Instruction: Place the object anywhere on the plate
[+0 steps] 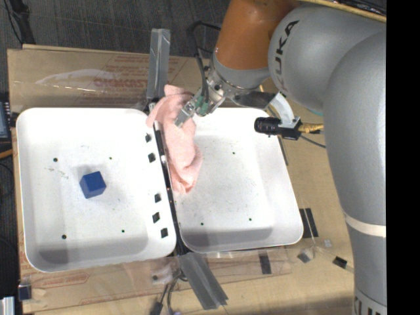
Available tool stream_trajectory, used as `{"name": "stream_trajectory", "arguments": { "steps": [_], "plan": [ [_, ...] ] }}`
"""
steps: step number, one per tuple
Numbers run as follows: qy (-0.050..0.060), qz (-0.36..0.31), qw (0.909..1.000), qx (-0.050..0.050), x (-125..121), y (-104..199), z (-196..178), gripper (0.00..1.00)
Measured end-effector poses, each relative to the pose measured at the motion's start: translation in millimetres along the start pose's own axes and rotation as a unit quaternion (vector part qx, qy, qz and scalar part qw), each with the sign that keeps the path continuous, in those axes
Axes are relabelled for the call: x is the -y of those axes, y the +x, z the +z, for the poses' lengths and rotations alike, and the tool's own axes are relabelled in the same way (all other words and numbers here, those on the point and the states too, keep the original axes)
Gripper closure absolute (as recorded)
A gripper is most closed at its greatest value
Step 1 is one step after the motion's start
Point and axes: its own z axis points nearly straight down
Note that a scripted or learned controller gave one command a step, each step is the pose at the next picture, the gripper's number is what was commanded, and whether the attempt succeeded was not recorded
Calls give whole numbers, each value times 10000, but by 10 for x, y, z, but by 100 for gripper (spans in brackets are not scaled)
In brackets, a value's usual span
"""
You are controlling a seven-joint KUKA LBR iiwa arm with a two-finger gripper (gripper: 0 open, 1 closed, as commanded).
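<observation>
Pink cloth (180, 143), crumpled and draped over the divider where the two white bins meet, upper end bunched at the bins' far edge, lower end trailing down onto the floor of the right bin (252, 195). Gripper (195, 107) right at the cloth's upper bunch, jaws apparently pinching a fold of the pink fabric, though too small and cluttered to say how far closed. Left of the cloth, in the left bin (46, 228), a small blue cube (92, 184) sitting alone on the speckled white floor, well apart from the cloth. Black clips spaced along the divider just below and beside the cloth.

Under both bins, a brown cardboard-covered desk (59, 77) with faint red printing beyond the cloth, strips of grey tape at the near edge, dark floor behind.

Above and right of the cloth, arm (328, 77) reaching in: orange band directly over the wrist, broad grey housing with KUKA lettering bulking along the right, wrist tipped down toward the cloth's top end.
</observation>
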Motion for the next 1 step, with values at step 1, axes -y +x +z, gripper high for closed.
{"name": "stream_trajectory", "arguments": {
  "steps": [1],
  "plan": [
    [2,-2003,9797,2,-219,380,16,100]
  ]
}}
